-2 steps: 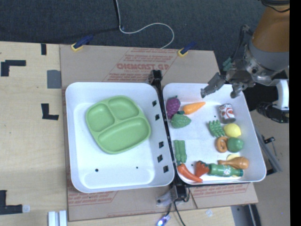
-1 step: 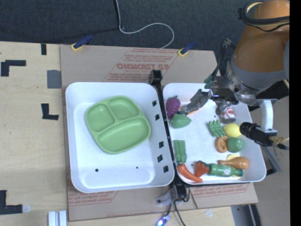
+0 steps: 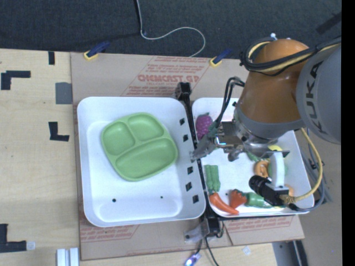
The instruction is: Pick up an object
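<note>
Several toys crowd the right bin [image 3: 302,173], so the gripper [image 3: 208,144], its grip unreadable here, should drop squarely over the green piece [image 3: 213,177] at lower centre, avoiding the bin wall

On my desk [image 3: 33,165], a brown cardboard sheet [image 3: 161,76] with red print lay under both white bins. The left bin [image 3: 91,204] held a green divided plate [image 3: 140,146] with three compartments, sitting toward the bin's far side. Black clips [image 3: 188,170] ran along the seam where the two bins met. A thin white cable [image 3: 166,35] looped over the dark cloth [image 3: 66,13] beyond the cardboard. Two blue-and-yellow clamps [image 3: 97,50] gripped the cardboard's far edge.
</note>
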### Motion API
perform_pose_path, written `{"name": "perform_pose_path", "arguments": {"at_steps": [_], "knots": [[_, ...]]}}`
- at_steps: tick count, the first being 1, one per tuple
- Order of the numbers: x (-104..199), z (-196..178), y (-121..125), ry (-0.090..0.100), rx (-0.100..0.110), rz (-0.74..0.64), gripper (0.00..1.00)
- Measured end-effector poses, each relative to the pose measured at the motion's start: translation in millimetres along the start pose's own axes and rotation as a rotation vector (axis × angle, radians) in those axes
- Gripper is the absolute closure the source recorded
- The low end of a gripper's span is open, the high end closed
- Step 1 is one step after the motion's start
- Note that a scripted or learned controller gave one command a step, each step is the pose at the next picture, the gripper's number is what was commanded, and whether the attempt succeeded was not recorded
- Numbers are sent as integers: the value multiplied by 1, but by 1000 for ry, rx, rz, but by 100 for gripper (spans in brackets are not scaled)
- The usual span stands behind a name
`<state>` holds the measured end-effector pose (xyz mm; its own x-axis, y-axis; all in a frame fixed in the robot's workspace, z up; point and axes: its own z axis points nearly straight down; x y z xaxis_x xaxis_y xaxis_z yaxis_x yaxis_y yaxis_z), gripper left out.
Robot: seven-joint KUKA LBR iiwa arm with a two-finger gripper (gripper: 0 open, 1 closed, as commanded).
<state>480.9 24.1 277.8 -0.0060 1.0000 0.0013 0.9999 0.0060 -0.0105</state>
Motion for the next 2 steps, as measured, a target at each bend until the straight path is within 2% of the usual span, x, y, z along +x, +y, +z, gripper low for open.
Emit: {"name": "perform_pose_path", "arguments": {"at_steps": [1,2], "knots": [[-3,-13,2,-2,-6,2,100],[9,-3,2,-2,-7,4,100]]}}
